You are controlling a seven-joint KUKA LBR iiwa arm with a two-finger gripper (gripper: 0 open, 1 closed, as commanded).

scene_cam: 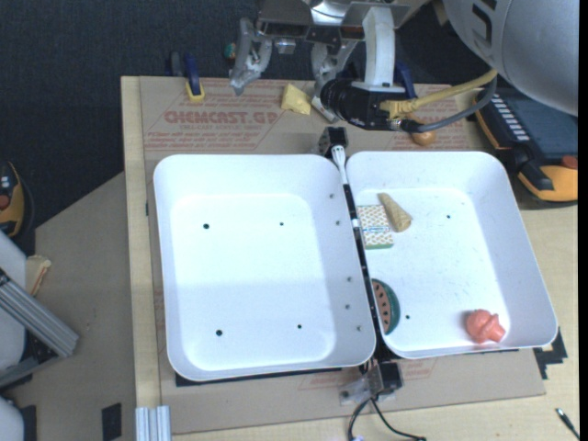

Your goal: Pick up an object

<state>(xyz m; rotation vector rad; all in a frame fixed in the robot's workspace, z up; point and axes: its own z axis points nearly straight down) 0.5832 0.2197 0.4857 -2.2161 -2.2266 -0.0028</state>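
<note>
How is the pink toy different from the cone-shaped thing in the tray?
The pink toy is rounded and lumpy; the cone is tan, long and pointed. The pink toy sits in the near right corner of the right tray; the cone lies farther back, near the divider, beside a patterned square. Both are small and lie loose in the same white tray.

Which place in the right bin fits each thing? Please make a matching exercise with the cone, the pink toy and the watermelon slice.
Things:
1. cone
2. pink toy
3. watermelon slice

Places in the right bin:
A. near right corner
B. left wall, near end
C. far left part, beside the patterned block

Pairs: 1-C, 2-A, 3-B
</note>
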